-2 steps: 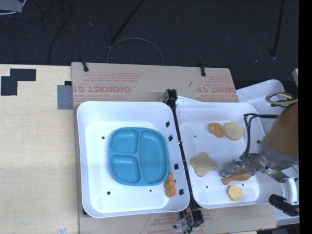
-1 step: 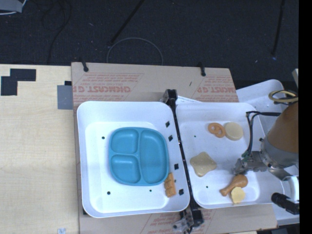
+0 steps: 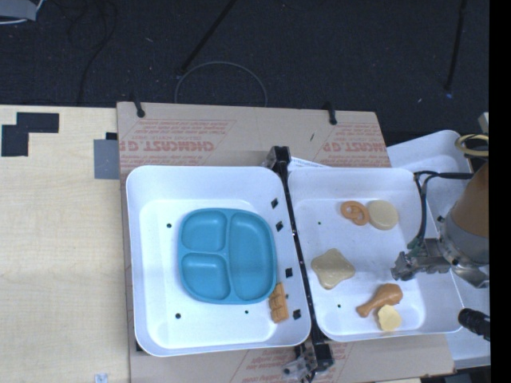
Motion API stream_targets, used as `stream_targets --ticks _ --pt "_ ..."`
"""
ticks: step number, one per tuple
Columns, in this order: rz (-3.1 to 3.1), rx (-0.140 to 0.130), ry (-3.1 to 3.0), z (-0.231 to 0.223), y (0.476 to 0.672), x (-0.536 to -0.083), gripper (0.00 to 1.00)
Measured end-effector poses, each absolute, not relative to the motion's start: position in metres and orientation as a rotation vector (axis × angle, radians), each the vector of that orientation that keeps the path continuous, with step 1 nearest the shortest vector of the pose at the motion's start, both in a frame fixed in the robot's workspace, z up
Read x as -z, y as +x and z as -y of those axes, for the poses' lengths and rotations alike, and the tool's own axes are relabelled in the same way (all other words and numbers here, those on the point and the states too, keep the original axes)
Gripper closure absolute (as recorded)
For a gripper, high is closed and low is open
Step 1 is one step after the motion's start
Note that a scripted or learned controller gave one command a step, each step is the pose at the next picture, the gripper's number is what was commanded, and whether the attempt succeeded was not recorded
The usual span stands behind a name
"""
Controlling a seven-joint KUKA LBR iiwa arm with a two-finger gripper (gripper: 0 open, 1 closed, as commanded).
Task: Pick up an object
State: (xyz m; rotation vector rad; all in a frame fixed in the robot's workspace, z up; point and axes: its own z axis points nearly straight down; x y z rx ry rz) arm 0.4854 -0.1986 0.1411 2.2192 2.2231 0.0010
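The right bin (image 3: 351,175) holds several toy foods. An orange ring-shaped piece (image 3: 353,211) and a cream round piece (image 3: 382,214) lie near its far side. A beige lumpy piece (image 3: 332,268) sits in the middle. Toward the front lie a tan drumstick (image 3: 380,299) and a yellow round slice (image 3: 390,318). My gripper (image 3: 409,264) hangs low over the right part of this bin, just above and right of the drumstick's thick end, apart from it. Nothing shows in its grasp.
The left bin (image 3: 152,214) bears a blue divided plate (image 3: 226,255), and a small orange-brown piece (image 3: 279,302) lies at its front right corner. A black divider (image 3: 291,238) separates the bins. The arm's orange band (image 3: 483,202) sits at the right edge.
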Motion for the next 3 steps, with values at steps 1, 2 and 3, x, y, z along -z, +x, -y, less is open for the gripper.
stream_targets --ticks 1,2,3 --pt "-2.221 -0.002 2.218 0.199 0.486 -0.194 1.00" --pt "-2.229 -0.002 2.217 0.150 0.500 -0.200 1.00" --pt "-2.231 -0.002 2.217 0.092 0.512 -0.201 1.00"
